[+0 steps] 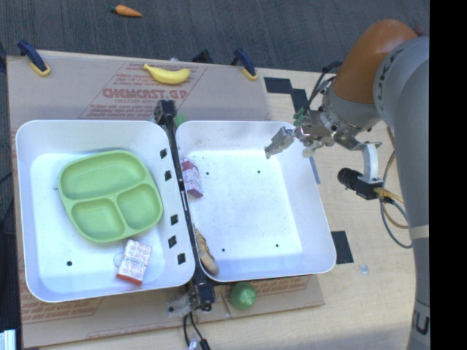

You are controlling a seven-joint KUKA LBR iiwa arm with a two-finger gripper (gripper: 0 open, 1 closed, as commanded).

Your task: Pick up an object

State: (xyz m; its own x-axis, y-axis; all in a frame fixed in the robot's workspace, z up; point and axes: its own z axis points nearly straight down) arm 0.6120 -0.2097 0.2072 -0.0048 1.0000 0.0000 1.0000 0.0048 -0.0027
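Note:
My gripper (pixel 281 141) hangs over the upper right corner of the right bin (pixel 292 246), with nothing visibly in it. A small red and white wrapper (pixel 191 177) lies against that bin's left wall. In its lower left corner rests a tan lumpy object (pixel 205 255). The left bin (pixel 29 195) holds a green divided plate (pixel 109 194) and a red and white packet (pixel 134 261) near its front. All of these lie well to the left of the gripper.
A yellow banana (pixel 168 73) lies on the cardboard behind the bins. A green ball (pixel 243 295) sits on the cardboard in front of the right bin. An orange carrot (pixel 128 10) is on the floor. Black clips line the divider (pixel 175 195) between the bins.

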